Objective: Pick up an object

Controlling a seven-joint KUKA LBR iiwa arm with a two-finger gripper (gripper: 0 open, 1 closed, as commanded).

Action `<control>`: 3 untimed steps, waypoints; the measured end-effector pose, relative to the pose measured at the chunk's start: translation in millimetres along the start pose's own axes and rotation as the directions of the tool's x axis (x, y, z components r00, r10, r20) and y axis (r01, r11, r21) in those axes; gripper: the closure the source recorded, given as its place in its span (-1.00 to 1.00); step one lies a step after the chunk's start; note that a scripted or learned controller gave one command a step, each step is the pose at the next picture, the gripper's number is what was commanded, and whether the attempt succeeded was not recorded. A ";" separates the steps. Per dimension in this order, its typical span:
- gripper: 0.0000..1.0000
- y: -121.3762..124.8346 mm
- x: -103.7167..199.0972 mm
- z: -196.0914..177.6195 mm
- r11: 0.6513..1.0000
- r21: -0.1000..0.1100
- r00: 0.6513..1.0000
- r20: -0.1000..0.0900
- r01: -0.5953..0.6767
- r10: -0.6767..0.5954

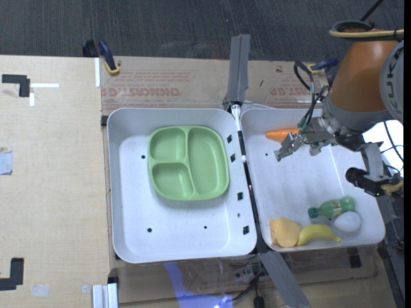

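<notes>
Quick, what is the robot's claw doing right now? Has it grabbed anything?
Gripper: over the right bin, beside the orange carrot. It cannot be told whether it is open or closed, or whether it holds anything.

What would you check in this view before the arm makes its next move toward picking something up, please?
1. Gripper over the right bin: ok.
2. Object between its fingers: not ok, nothing visible there.
3. Nearest target: the orange carrot lies beside the gripper near the bin's far wall: ok.
4. Finger opening wide enough for the carrot: cannot tell.
5. Other candidates are crowded: the banana, yellow lump, white ball and green bottle cluster in the near corner: not ok for a clean grasp.
6. Green divided plate sits alone in the left bin: ok.
</notes>
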State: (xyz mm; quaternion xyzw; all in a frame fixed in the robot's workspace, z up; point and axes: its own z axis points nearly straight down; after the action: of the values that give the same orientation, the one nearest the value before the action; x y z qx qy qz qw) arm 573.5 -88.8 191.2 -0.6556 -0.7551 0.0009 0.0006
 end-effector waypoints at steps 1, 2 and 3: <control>-1.00 -34.6 -7.6 81.0 0.996 0.000 0.996 0.000 -0.093 0.093; -1.00 -4.8 -22.5 99.9 0.998 -0.001 0.998 0.000 -0.061 0.061; -1.00 75.4 -26.3 99.7 0.979 0.002 0.979 0.001 -0.205 0.205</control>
State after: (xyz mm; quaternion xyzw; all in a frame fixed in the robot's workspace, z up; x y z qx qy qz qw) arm 651.7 -104.3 91.3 -0.7298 -0.6837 0.0019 0.0008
